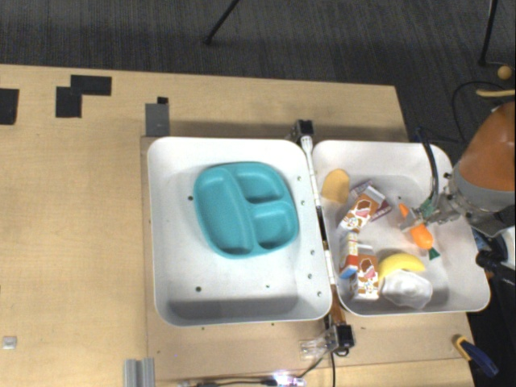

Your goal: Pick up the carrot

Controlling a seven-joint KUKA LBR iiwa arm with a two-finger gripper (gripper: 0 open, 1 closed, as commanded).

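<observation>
Now my gripper (pixel 422 216) is low in the right bin (pixel 459 301), at about 3 o'clock. Just beneath it lies the carrot (pixel 421 235), not visibly held. I risk a slip, or bumping the nearby lemon (pixel 401 264).

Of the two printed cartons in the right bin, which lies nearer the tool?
The upper printed carton, beside the tan bread-like piece; the lower carton lies beside the yellow lemon.

carrot (pixel 421 235) | small, orange, green tip at its near-right end | lying tilted on floor of right bin, right side
</observation>
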